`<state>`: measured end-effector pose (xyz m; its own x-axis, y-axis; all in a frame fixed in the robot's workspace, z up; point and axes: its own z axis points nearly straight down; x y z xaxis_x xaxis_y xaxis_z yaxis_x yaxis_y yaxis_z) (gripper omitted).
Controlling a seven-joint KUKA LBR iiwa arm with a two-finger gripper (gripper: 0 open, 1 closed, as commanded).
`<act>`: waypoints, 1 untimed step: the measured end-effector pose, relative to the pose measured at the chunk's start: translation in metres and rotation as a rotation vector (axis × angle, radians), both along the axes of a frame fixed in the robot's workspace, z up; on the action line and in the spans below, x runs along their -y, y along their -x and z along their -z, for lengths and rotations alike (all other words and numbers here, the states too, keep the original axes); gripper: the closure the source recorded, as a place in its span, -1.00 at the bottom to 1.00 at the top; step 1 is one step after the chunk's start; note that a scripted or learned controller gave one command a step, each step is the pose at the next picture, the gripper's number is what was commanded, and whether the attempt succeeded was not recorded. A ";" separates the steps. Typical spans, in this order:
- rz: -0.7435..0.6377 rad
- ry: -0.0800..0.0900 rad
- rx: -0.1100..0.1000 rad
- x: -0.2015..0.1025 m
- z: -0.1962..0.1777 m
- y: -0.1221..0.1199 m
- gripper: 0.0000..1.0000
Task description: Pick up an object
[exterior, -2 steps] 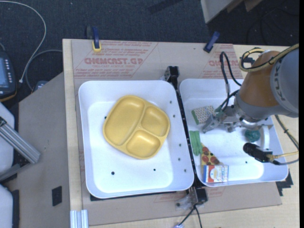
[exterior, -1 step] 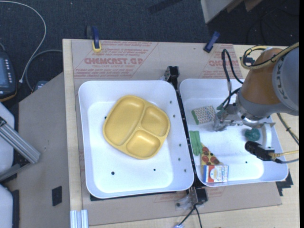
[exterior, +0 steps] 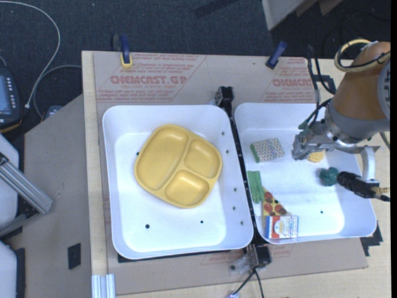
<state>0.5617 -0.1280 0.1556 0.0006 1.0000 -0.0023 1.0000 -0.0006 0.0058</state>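
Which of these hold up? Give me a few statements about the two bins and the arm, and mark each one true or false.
1. The yellow plate lies in the left bin. True.
2. The plate has two compartments. False: it has three.
3. The green strip lies in the right bin. True.
4. The gripper is above the plate. False: it is above the right bin, beside a small yellow thing.

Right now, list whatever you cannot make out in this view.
All in the camera view:
1. The yellow object in the right bin: mostly under the hand, identity unclear.
2. Print on the small carton: too small to read.
3. The teal object: too small to identify.
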 end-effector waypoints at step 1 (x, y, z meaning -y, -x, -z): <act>0.000 0.000 0.000 0.008 -0.057 0.004 1.00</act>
